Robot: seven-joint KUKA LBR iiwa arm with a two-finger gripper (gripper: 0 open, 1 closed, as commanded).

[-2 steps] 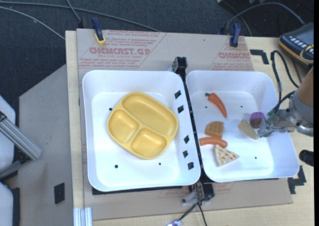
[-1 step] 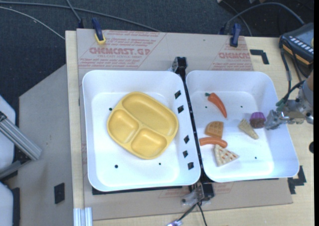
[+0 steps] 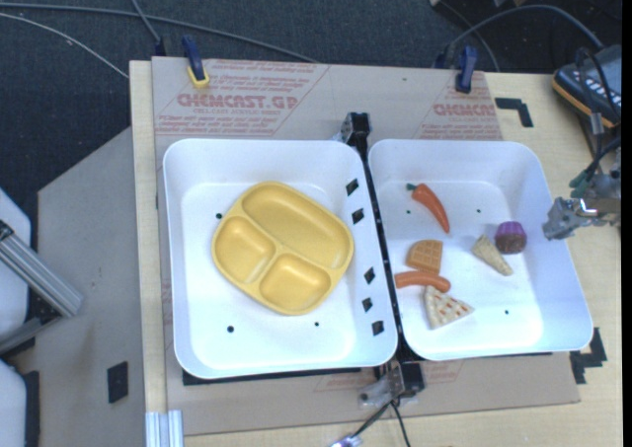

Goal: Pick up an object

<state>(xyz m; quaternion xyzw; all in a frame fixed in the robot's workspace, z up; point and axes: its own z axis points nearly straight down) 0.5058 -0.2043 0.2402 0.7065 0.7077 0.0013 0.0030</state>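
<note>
The claw (image 3: pixel 565 218) is at the outer wall of the right bin (image 3: pixel 553 282), low over its rim. Whether it is open or closed cannot be told at this size and angle; nothing is seen gripped in it.

Nearest to the claw, just inside the bin, lies a purple round piece (image 3: pixel 511 235), with a pale wedge (image 3: pixel 492 256) touching it on the far side. Further from the claw are a waffle piece (image 3: pixel 427 256), a sausage (image 3: pixel 422 280) just below it, and a triangular sandwich slice (image 3: pixel 446 310). An orange carrot (image 3: pixel 430 205) lies apart from these, toward the bin's back.

Well apart from the claw, the left bin (image 3: pixel 193 267) holds a yellow divided plate (image 3: pixel 282 247), lying flat.

Both bins rest on the surface (image 3: pixel 247 100), a board held by two blue clamps (image 3: pixel 195 60).
</note>
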